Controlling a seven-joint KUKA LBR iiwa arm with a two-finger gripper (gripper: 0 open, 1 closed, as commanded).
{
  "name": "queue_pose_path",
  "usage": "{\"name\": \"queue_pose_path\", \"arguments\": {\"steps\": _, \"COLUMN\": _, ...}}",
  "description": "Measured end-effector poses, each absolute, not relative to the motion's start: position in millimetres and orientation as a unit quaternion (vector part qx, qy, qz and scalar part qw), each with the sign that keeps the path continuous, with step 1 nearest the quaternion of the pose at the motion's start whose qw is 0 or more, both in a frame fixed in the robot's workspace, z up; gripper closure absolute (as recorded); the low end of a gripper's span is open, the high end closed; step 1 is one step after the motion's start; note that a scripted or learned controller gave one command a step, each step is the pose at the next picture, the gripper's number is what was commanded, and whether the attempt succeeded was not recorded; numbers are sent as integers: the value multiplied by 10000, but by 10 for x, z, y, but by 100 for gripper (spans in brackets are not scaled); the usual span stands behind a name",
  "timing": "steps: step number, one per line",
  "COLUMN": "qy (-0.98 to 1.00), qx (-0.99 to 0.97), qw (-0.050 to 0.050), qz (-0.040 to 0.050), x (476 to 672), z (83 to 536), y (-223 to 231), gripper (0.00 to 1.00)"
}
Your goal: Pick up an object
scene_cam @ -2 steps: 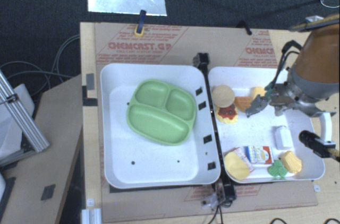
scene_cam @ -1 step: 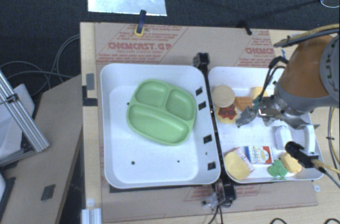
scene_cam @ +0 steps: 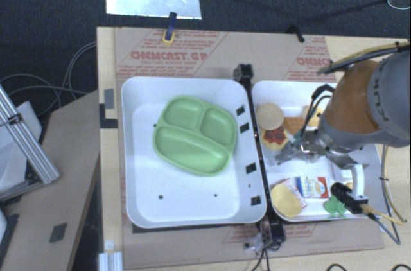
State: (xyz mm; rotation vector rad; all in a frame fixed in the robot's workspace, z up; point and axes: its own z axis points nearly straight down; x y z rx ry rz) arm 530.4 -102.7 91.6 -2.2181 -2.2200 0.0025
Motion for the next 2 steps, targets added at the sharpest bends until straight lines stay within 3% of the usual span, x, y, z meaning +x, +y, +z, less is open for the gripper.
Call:
{"name": "queue_pose_path", "arguments": {"steps": 1, "qy": -7073, "qx": -7069, "qw": 6, "qz": -1, "x": 5307, "z": 840, "y": -1023, "gripper": 0}}
{"name": "queue_pose_path", "arguments": {"steps": 2, "qy": -7074, "qx": -7069, "qw": -3, "qz": -9, "x": 5316, "z": 949, "y": -1025, "gripper": 100}}
